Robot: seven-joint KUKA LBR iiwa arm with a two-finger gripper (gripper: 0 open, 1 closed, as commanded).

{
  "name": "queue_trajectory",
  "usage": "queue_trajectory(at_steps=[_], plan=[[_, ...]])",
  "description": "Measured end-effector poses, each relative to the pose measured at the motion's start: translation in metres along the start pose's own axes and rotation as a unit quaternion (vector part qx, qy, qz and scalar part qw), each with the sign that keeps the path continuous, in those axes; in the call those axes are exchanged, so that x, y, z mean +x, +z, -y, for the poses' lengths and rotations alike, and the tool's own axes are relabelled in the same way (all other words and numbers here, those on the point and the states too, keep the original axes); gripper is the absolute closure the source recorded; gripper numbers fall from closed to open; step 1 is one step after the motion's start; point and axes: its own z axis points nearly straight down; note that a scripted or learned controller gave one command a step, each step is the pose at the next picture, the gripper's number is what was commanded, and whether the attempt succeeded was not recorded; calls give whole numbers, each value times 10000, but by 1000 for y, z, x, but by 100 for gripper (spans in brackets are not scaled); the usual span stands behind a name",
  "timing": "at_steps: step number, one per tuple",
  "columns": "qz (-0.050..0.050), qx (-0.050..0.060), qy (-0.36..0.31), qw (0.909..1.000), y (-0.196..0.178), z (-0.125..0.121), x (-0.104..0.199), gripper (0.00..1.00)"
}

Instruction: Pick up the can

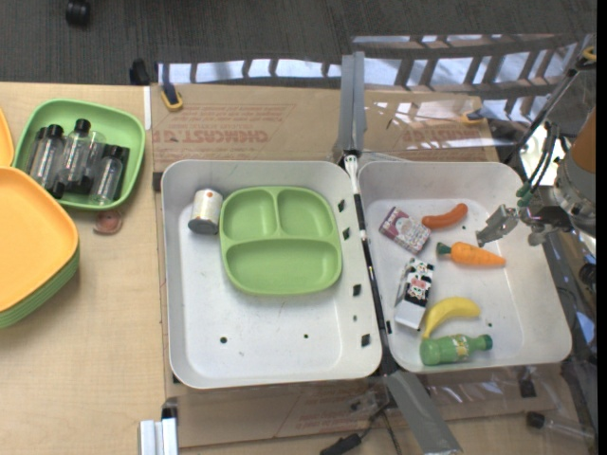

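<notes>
The can is small and silver-grey. It rests in the left bin near the far left corner, touching the left rim of a green divided plate. My gripper hovers over the right bin's far right side, just right of a toy carrot. Its fingers are spread open with nothing between them. The whole width of the plate and the divider between the bins separate the gripper from the can.
The right bin holds a sausage, a pink packet, a black-and-white carton, a banana and a green bottle. A green tray of vials and stacked orange plates sit at the left.
</notes>
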Motion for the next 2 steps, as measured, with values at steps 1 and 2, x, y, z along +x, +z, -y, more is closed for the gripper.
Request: queue_trajectory(at_steps=[1, 2], plan=[[6, 2, 1385, 9904, 75, -78, 48, 0], [11, -10, 512, 9987, 110, -109, 26, 0]])
